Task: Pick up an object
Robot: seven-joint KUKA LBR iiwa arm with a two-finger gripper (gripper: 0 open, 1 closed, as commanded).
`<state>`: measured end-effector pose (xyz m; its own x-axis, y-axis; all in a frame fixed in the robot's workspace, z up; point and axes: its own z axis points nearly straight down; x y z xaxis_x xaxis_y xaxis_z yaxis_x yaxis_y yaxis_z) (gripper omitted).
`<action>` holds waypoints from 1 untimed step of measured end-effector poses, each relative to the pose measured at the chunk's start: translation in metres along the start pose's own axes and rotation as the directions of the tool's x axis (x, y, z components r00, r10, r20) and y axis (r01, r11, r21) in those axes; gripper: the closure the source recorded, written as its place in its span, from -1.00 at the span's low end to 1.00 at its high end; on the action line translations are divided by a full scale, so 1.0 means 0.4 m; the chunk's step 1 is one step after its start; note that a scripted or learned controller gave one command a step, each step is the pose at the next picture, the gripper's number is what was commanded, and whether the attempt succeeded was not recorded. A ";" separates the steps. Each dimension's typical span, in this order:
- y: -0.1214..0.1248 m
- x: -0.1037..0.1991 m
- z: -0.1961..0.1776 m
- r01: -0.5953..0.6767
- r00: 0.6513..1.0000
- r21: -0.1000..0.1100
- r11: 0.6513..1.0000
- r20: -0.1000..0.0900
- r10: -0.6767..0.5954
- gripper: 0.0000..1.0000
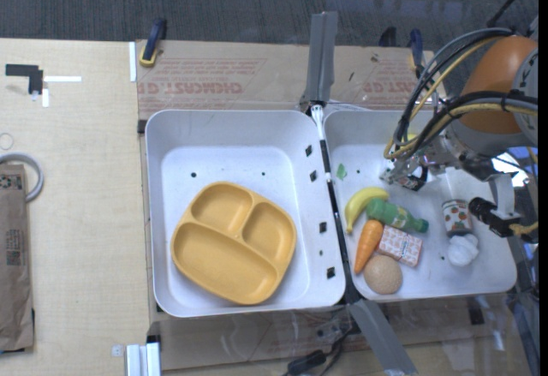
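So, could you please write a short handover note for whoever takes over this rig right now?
Gripper: low over the right bin, near its back; finger state cannot be read, and nothing is visibly held.
Right bin: banana, green bottle, carrot, small red-and-white box, round tan item, small cup, white object.
Left bin: yellow divided plate.
Done: no pick visible.
Left: grasp one object and lift it.
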<state>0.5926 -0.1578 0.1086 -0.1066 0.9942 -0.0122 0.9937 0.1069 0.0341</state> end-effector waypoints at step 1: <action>0.009 -0.011 -0.037 -0.004 1.000 -0.013 1.000 0.009 0.004 1.00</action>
<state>0.5962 -0.1617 0.1237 -0.1026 0.9945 -0.0211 0.9935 0.1035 0.0469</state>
